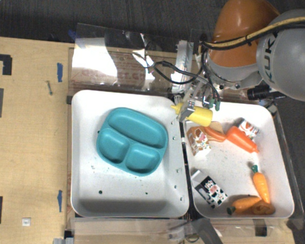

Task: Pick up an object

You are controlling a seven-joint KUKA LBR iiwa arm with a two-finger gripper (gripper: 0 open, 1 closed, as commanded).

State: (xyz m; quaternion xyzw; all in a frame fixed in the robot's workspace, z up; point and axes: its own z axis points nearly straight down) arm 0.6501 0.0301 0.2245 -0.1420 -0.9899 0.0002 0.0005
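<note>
arm over right bin's far-left corner | gripper low by the dividing rims; grip state unreadable | yellow object just beside it, near that corner | risk: fingers strike rim; object skids onto bread toy

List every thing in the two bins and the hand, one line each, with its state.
teal divided plate: flat in the left bin, compartments up.
yellow piece: at the hand, over the right bin's top left corner; grip unclear.
orange carrot: lying near the right wall.
black and white box: lying near the front.
</note>
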